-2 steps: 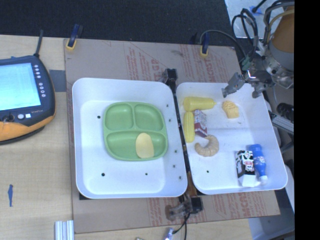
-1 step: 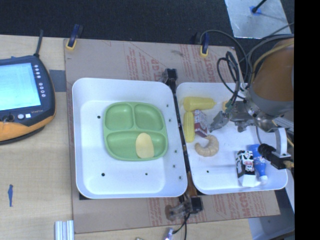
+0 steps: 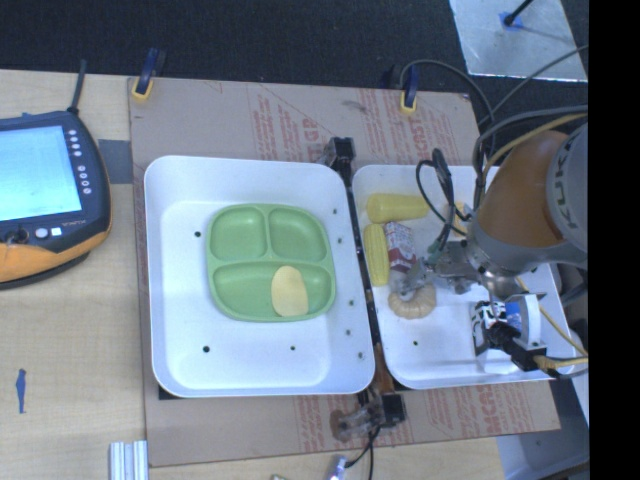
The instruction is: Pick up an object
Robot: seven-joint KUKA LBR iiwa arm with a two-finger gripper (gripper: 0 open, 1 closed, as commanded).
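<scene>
Camera view has the hand (image 3: 415, 286) low in the right bin (image 3: 440, 368), at centre right of the frame, directly over a round tan cookie-like piece (image 3: 412, 305) beside a corn cob (image 3: 376, 253). Whether it is open or gripping anything, I cannot tell. A clean lift likely needs 1 centred, straight-down closure, clear of the cob.

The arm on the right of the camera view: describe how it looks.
The grey KUKA arm is rounded and bulky, with a broad orange band above the wrist and dark lettering on its shell. Black cables loop beside it. Its metal gripper looks small and silvery.
</scene>
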